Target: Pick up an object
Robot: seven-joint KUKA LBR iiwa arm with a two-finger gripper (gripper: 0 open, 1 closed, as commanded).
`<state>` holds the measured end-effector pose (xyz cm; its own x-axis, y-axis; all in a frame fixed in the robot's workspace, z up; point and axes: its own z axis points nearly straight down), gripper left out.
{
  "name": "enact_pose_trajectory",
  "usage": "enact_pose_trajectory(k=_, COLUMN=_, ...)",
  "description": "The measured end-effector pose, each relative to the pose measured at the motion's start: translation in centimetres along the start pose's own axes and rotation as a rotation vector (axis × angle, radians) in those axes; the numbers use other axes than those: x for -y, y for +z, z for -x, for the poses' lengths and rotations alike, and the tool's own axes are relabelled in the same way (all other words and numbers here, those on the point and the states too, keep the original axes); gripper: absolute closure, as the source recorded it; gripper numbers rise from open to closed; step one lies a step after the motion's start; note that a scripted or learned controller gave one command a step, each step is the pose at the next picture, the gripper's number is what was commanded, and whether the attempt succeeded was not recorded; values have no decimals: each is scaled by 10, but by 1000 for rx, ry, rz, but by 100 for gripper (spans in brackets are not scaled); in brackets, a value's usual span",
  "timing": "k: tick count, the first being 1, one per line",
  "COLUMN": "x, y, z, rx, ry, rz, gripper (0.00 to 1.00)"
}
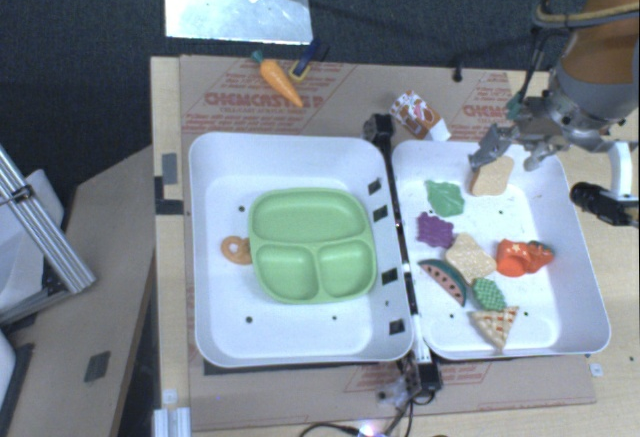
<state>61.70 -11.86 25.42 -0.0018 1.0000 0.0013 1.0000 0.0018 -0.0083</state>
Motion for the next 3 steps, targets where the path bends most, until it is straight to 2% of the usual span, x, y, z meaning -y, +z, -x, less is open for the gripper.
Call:
enact_pose_trajectory(k=1, x=-2, y=-6, z=0, rx=1, ry=-2, rz=10, gripper=0)
enact_pose_trajectory(k=3, x=3, y=92, z=-13, rx=0, ry=0, rz=5, gripper=0)
